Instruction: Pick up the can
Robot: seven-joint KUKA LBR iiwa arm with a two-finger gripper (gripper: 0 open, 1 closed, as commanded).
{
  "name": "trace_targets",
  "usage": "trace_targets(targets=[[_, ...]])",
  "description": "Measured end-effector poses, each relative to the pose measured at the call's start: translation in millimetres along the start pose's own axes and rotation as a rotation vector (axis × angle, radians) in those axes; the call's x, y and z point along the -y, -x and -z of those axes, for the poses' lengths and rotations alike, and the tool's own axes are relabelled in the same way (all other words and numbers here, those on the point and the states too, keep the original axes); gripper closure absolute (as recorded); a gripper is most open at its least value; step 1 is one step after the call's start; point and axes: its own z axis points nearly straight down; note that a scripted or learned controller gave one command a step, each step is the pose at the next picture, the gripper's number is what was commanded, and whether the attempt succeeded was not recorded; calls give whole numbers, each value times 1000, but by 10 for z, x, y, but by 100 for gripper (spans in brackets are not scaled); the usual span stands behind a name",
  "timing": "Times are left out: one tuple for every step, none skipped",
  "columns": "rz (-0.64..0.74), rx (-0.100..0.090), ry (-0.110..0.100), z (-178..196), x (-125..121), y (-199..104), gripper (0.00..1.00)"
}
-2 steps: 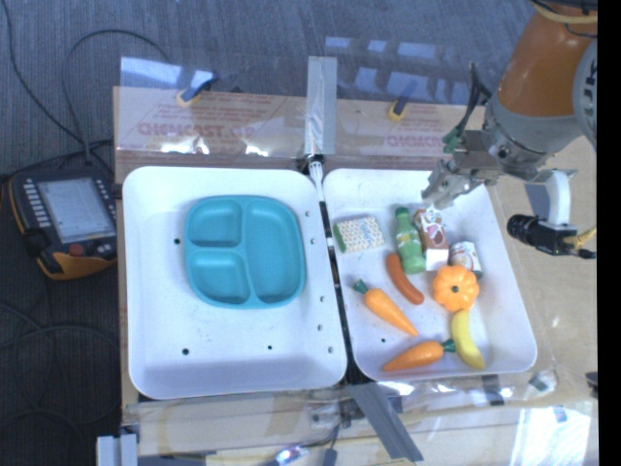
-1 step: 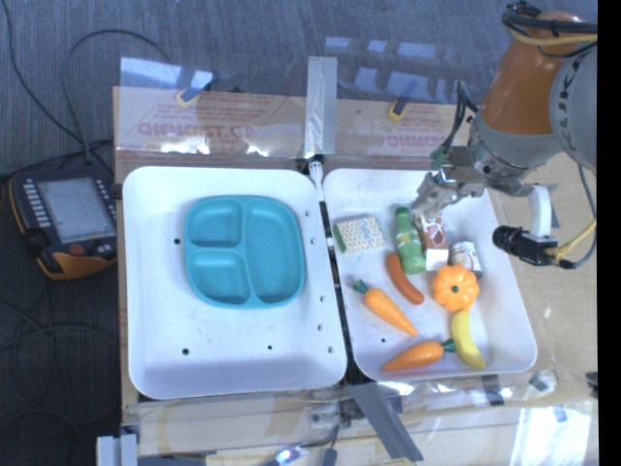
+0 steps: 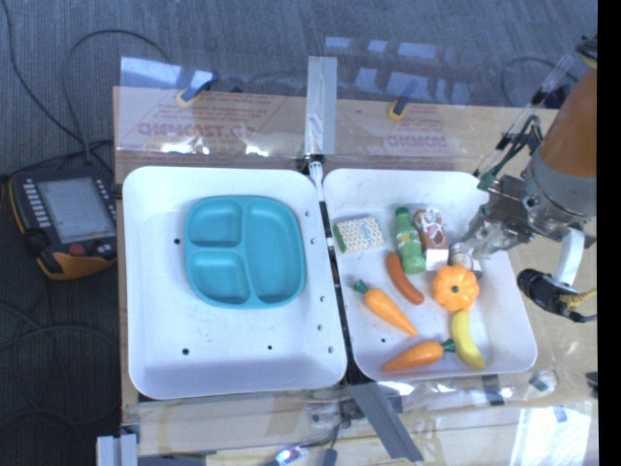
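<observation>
Even, fairly bright overhead light leaves the two white bins (image 3: 233, 367) nearly washed out, with soft, short shadows under their rims. Glare streaks the clear plastic sheeting (image 3: 388, 66) at the far edge and along the near bench edge. The whole picture is slightly soft and grainy.

You have the plate (image 3: 243, 250) in the left bin (image 3: 146, 357); in the right bin (image 3: 514, 348), the bottle (image 3: 408, 240) stands left of the can (image 3: 431, 234)

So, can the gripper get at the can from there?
Probably yes: the gripper is close beside the can, whose top is uncovered, though the green bottle and pumpkin crowd it.
</observation>
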Motion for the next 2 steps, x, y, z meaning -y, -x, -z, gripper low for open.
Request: trace_targets(targets=[[-371,1,0,123,-51,506,100],[-366,5,-6,190,-56,497,100]])
